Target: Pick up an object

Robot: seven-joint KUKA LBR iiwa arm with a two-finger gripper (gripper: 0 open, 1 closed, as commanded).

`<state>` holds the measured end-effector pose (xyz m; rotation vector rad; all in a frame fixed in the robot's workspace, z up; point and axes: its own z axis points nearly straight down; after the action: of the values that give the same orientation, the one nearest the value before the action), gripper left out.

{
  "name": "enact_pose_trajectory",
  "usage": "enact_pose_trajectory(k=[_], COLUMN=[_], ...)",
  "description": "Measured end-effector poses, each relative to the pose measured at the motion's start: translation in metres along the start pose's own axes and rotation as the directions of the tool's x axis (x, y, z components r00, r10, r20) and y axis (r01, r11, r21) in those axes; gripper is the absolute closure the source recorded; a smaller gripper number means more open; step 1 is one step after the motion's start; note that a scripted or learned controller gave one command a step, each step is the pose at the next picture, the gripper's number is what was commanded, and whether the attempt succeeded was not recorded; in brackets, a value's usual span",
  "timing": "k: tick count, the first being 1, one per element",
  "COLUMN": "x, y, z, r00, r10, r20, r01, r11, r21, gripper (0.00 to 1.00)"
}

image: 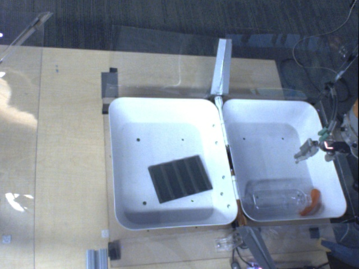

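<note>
A clear plastic bottle (279, 199) with an orange cap (312, 202) lies on its side near the front of the right bin (263, 122). A dark ribbed rectangular pad (180, 178) lies flat in the left bin (140, 122). My gripper (314, 154) hangs over the right side of the right bin, above and behind the bottle's cap end. Its two grey fingers (304, 151) stand apart, open, with nothing between them.
A raised ridge (225, 150) divides the two bins. A grey metal bar (221, 66) stands behind that junction. Cables and arm parts (336, 94) crowd the right edge, and wooden bench top (56, 150) stretches to the left.
</note>
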<state>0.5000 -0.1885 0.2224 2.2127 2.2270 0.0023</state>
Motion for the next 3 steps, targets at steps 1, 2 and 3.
enact_pose_trajectory(k=[1, 2, 3], x=[-0.018, 0.065, 0.069], y=[-0.005, 0.07, 0.129], z=[0.133, 0.134, 0.135], r00=[1.0, 0.998, 1.0], r10=[0.029, 0.061, 0.003], r20=[0.003, -0.002, 0.001], r01=[-0.029, -0.061, -0.003], r11=[1.0, 0.998, 1.0], r21=[-0.012, -0.01, -0.007], gripper=[0.0, 0.0, 0.0])
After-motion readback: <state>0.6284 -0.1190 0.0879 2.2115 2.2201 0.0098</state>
